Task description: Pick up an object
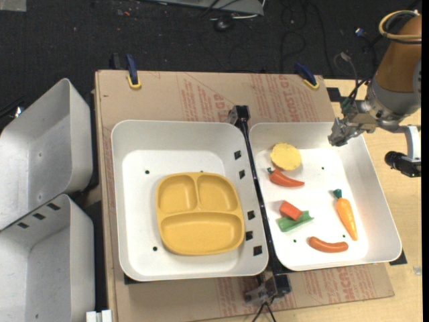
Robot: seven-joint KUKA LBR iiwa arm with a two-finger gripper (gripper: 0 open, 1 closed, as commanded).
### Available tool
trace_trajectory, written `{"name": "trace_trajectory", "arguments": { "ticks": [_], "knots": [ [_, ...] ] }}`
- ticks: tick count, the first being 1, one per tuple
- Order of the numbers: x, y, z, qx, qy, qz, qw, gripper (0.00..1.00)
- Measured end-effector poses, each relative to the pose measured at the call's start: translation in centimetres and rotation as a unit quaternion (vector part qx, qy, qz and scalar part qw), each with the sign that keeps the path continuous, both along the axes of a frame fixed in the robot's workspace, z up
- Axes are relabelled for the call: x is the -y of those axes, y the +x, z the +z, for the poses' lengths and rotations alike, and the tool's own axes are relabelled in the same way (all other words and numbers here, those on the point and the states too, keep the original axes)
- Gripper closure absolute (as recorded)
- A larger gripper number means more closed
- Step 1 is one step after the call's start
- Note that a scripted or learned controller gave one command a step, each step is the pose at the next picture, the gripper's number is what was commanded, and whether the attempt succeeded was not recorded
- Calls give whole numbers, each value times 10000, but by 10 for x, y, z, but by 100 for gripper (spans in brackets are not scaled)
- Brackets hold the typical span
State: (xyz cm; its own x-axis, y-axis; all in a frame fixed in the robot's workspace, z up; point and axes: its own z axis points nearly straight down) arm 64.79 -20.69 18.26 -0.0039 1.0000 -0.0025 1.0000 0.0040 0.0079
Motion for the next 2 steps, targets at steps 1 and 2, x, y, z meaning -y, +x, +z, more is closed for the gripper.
{"name": "trace_trajectory", "arguments": {
  "ticks": [1,2],
  "knots": [
    [1,3,64,-1,-1,-3,10000,100],
    [1,3,62,-22,2,-4,10000,100]
  ]
}}
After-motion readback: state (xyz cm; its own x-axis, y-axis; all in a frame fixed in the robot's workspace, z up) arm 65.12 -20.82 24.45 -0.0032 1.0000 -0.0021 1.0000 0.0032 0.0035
